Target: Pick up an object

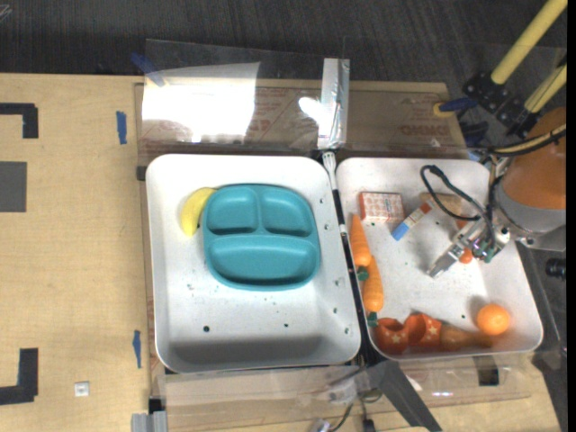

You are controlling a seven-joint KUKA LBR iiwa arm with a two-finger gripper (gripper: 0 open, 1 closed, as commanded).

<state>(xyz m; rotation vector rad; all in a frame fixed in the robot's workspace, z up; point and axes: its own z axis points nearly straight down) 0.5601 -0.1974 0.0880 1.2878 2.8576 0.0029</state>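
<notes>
The end effector [447,261] hangs low inside the right bin [517,282], its grip state impossible to tell, just right of a small box [381,207]; an orange [493,319] sits nearer the bin's front corner.

Teal divided plate [261,235] in the left bin [180,331]; carrots [364,264], orange [493,319] in the right bin [522,286].

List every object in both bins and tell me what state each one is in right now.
Teal divided plate: upright in left bin, compartments bare.
Banana: partly under the plate's left edge.
Carrot: lying along right bin's left wall.
Orange: resting in right bin's near corner.
Small box: lying flat.
Claw: low over right bin floor.
</notes>
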